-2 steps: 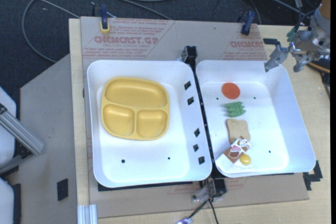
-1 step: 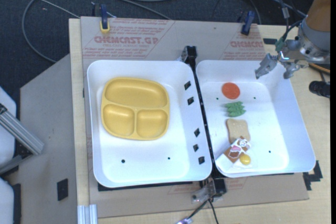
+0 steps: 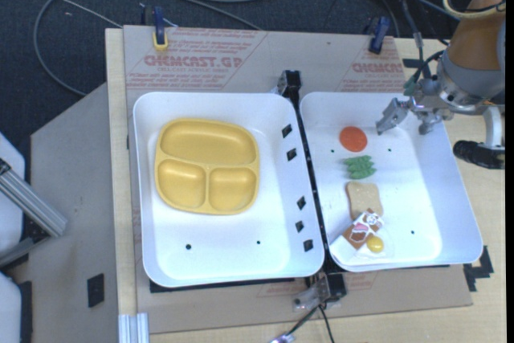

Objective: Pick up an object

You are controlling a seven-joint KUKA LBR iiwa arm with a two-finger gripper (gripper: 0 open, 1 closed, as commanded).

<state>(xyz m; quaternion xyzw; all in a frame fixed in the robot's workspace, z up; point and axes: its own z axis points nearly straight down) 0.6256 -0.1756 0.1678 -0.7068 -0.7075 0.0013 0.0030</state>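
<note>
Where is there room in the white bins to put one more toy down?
Left bin: bare floor in front of and right of the yellow tray. Right bin: bare floor right of the toy row. Crowded: the row itself, red tomato, green piece, bread, small colourful toy.

In the right bin [image 3: 450,197] four small objects lie in a loose line along its left part. The tomato slice [image 3: 352,138] is red-orange, round and flat. Just below it lies a green leafy piece [image 3: 361,166]. Next comes a tan bread slice [image 3: 364,197], lying flat. Touching its lower end is a small red, white and yellow toy [image 3: 366,234].
</note>
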